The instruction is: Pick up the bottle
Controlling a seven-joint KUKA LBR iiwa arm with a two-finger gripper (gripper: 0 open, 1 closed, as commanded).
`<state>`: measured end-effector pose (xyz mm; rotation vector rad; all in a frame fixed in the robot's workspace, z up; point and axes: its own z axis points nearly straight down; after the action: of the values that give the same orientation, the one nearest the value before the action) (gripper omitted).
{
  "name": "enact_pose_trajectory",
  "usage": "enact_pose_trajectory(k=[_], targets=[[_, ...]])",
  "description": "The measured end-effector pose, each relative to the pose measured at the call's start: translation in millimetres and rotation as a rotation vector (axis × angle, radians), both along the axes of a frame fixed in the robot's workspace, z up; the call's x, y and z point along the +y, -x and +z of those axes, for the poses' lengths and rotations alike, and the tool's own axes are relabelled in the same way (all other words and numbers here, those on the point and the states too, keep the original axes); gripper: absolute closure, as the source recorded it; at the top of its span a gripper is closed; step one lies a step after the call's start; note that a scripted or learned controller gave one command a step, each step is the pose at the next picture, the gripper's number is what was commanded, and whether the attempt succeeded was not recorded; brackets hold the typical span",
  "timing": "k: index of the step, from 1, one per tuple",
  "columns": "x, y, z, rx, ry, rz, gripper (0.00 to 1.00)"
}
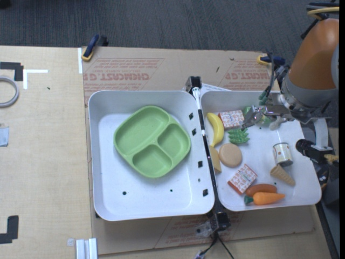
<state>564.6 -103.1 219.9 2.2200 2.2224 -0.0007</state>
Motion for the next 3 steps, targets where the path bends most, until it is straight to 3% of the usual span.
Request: enact_pose_trajectory(k=[1,2,3], targets=[[-5,-4,-125,-0.004,0.0,0.058,0.0],[-4,-5,-115,-0.006,-0.001,0.055,1.0],[67,49,-28,0.0,0.0,0.0,1.0]])
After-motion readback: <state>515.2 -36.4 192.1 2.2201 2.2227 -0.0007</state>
